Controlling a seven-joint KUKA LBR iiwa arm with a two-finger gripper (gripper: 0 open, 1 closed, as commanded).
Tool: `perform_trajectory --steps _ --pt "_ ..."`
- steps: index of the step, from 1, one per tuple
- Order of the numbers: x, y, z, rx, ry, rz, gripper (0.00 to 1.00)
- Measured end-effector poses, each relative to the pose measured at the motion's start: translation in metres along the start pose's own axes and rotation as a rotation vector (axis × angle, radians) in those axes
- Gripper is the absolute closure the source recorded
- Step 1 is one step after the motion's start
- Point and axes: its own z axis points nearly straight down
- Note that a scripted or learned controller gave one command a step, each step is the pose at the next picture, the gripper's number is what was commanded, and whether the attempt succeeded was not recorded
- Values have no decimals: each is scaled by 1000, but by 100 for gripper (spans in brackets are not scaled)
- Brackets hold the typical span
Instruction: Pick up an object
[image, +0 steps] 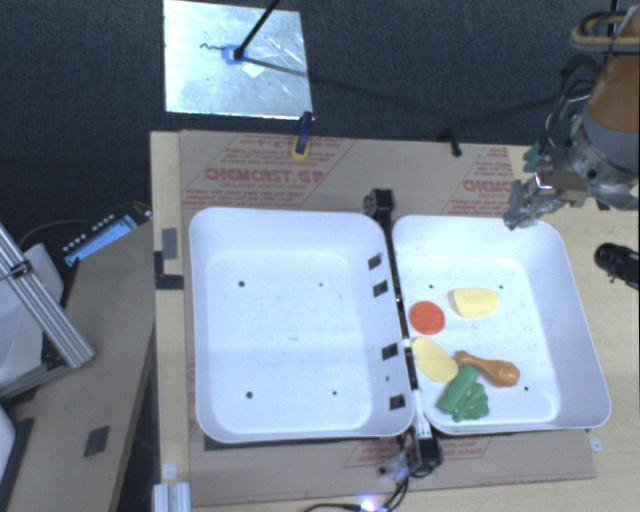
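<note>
The right bin (560, 290) holds several toy foods. A red round slice (428, 318) lies near the bin's left wall, with a pale yellow wedge (475, 302) to its right. Below them sit a yellow oval piece (435, 359), an orange-brown drumstick (490, 368) and a green leafy piece (465, 394). My gripper (522, 212) hangs above the far right corner of this bin, apart from all the objects, with nothing visible between its fingers.
The left bin (290, 320) stands beside the right one, joined by a black clipped divider (392, 300). Both rest on a cardboard sheet (260, 170). A shiny metal plate (237, 60) lies at the back left. A metal rail (40, 310) stands at the far left.
</note>
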Motion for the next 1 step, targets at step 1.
perform_trajectory --steps 1 --pt "11 12 -96 6 1 -2 100"
